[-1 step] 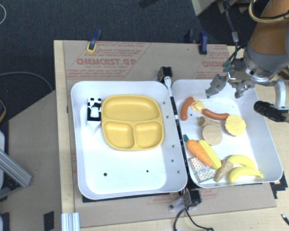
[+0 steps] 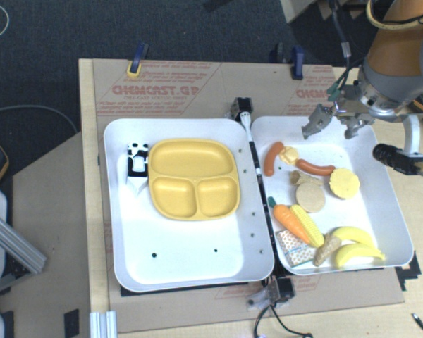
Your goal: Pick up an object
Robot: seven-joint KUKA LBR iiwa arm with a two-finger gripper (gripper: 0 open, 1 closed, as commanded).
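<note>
While the grey arm (image 2: 395,41) with its orange band reaches in from the upper right of the frame, its end effector (image 2: 336,124) hangs over the top edge of the right bin (image 2: 395,210), its two fingers spread apart with nothing between them. One finger (image 2: 316,124) points toward the left, the other (image 2: 356,127) sits to its right, and both are above bare white floor near the bin's upper rim.

Below them, the right bin holds a crowd of toy food. A reddish sausage (image 2: 271,158) lies at the bin's upper left, with a second sausage (image 2: 316,167) just to the right of it. A round yellow slice (image 2: 344,183) sits to the right of that one, and a pale round biscuit (image 2: 311,197) lies just below and to the left of the slice. Lower down, a carrot (image 2: 290,220) and a corn cob (image 2: 307,224) lie side by side, touching. At the bin's lower right are two bananas (image 2: 356,248), with a small patterned packet (image 2: 293,248) near the lower left corner.

The left bin (image 2: 127,259) holds a yellow divided plate (image 2: 194,177) in its upper half and a small black and white object (image 2: 137,162) just left of the plate. Both bins rest on a brown board (image 2: 197,86) on the bench.
</note>
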